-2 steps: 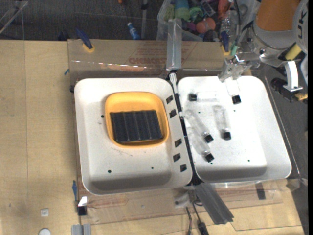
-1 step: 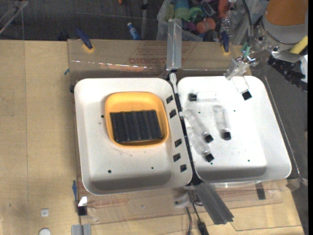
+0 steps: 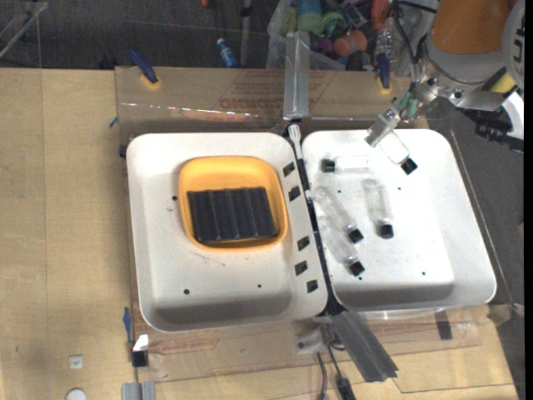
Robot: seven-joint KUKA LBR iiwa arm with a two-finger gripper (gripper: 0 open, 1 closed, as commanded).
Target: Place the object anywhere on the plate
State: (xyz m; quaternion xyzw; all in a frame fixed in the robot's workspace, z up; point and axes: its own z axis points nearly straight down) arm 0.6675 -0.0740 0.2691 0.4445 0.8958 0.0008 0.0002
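Two shallow white bins sit side by side on a wooden bench, seen from above at a slant. The left bin (image 3: 158,290) holds an orange plate (image 3: 233,173) near its centre; a dark ribbed rectangular block (image 3: 231,215) lies on the plate, covering most of its floor.

The right bin (image 3: 433,257) holds several clear plastic vials with black caps. One clear vial (image 3: 340,217) lies toward 9 o'clock in the bin, another vial (image 3: 380,208) lies near the centre, and a capped vial (image 3: 398,154) sits at about 12 o'clock, just beside the gripper.

The grey arm with its orange band (image 3: 470,11) reaches in from 2 o'clock of the view. Its gripper (image 3: 385,133) hangs over the top edge of the right bin, tilted down toward the nearest vial. Whether its fingers are spread or closed cannot be told, and no object is visibly held between them.

Judged from this, the task is at its start: the vials, the likely objects, all lie in the right bin, well apart from the plate at 9 o'clock. Grasping one, carrying it across the divider and setting it on the plate all remain
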